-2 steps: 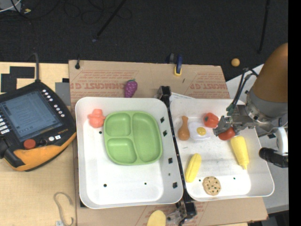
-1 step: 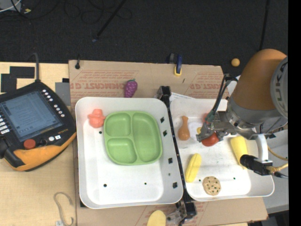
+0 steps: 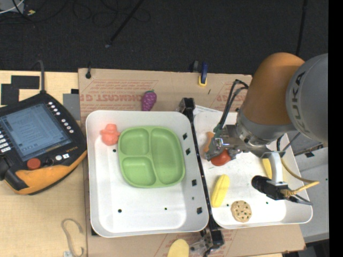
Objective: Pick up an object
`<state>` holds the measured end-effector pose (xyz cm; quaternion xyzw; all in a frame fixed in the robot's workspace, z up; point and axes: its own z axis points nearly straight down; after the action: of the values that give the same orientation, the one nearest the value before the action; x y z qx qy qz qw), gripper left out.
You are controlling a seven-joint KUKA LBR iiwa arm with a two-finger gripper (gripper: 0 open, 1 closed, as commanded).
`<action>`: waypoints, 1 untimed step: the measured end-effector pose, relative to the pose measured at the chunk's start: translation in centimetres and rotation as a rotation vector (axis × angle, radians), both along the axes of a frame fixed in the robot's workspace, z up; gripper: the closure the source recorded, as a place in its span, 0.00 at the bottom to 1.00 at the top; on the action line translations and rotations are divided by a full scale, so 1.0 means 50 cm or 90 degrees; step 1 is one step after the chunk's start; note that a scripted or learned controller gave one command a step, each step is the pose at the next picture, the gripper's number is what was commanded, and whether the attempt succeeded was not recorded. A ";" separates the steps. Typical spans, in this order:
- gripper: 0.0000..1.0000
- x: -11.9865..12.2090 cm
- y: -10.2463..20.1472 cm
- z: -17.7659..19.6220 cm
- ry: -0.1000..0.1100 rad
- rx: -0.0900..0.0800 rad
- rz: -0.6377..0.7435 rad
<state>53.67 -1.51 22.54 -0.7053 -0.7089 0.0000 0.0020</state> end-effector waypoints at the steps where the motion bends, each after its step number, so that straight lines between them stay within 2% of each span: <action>1: 1.00 -0.021 0.117 0.017 0.000 0.000 0.000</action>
<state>52.63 4.33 23.38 -0.7054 -0.7088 0.0001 0.0021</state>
